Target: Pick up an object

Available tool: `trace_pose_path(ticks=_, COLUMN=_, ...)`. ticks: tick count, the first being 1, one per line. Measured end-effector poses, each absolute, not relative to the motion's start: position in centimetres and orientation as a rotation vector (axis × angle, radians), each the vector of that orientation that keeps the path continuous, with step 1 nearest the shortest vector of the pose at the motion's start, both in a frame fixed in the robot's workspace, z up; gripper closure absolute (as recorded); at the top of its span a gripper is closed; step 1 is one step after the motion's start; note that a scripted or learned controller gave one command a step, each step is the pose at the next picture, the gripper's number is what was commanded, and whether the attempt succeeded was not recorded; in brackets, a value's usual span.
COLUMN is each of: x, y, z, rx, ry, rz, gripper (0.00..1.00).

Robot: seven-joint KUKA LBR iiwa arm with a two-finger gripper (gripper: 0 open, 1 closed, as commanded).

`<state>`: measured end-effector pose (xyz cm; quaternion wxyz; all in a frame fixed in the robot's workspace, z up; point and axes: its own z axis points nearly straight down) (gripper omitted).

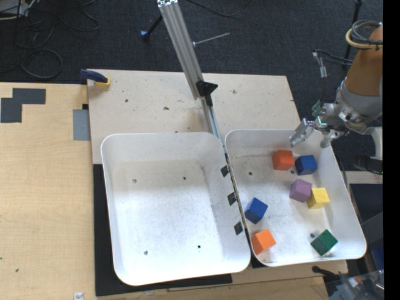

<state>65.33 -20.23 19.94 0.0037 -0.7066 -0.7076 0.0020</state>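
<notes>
Hand [314, 132] open above bin, orange-red cube [283, 160] just below-left

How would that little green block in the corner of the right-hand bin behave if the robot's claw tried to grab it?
The green block looks like a solid cube with flat faces, so it would probably stay stiff and slide rather than roll. It seems small, so likely light. It sits close to the right bin's wall, which may leave the gripper little room beside it.
</notes>
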Motion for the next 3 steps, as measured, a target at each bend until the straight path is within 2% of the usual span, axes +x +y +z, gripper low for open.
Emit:
trace_pose_path(ticks=1, x=65.4, y=-20.2, z=20.3, rx=-2.214, ry=-2.224, rz=0.004, gripper=0.00)
trace_pose_path(ticks=2, x=65.6, y=-20.1, z=14.2, rx=-2.214, ry=-2.227, rz=0.003, gripper=0.00)
trace_pose_path(ticks=3, x=65.7, y=-20.1, z=11.2, rx=-2.221, ry=-2.228, rz=-0.003, gripper=0.00)
